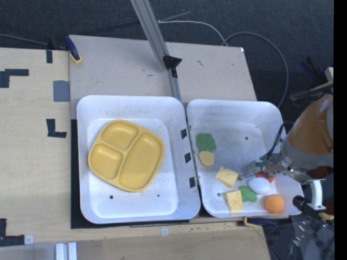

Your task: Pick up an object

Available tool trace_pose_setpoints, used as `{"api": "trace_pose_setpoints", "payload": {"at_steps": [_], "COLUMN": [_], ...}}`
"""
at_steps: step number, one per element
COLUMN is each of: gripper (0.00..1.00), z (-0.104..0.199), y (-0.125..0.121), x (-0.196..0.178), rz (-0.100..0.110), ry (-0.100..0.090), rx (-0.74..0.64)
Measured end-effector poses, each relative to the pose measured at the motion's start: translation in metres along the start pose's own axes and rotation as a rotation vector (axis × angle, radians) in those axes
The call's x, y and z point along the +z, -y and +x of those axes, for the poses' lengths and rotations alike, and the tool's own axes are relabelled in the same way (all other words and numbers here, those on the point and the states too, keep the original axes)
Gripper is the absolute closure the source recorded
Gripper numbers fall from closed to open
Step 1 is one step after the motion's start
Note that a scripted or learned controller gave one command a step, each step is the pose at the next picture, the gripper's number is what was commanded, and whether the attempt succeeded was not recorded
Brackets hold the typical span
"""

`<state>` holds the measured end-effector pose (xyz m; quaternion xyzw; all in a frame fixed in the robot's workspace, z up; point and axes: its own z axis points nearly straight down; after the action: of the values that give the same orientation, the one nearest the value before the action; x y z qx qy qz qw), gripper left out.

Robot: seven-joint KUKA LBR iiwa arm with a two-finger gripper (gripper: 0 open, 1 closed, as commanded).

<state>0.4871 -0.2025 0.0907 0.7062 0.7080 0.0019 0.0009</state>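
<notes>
1. The claw [254,170] sits low in the right bin [233,112], near its right wall, with the grey arm [312,140] and its orange band coming in from the right. Whether the claw is apart or together cannot be told – it is small and dark against the clutter.
2. Just beside the claw, on its near side, lies a white egg [260,186] with a bit of red [267,176] touching it; a green piece [248,194] sits against the egg's left.
3. An orange ball [275,203] lies nearer still, by the bin's front right corner.
4. Left of the claw are two yellow blocks – one [226,176] close by, one [234,200] toward the front edge.
5. Farther left are a green leaf [205,142] and a tan disc [206,158], touching.
6. The left bin [97,104] holds a yellow plate [126,155] with three sections, well apart from the claw.
7. The bins rest on a pale board [119,64]; behind it lie dark carpet [244,4], a slanted metal rail [149,23] and a thin cable [255,37].
</notes>
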Motion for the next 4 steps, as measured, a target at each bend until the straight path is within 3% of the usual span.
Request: {"api": "trace_pose_setpoints", "payload": {"at_steps": [4], "gripper": [0.00], "z": [-0.0065], "y": [0.0002], "x": [0.0003], "rz": [-0.001], "ry": [0.000], "rx": [0.000]}}
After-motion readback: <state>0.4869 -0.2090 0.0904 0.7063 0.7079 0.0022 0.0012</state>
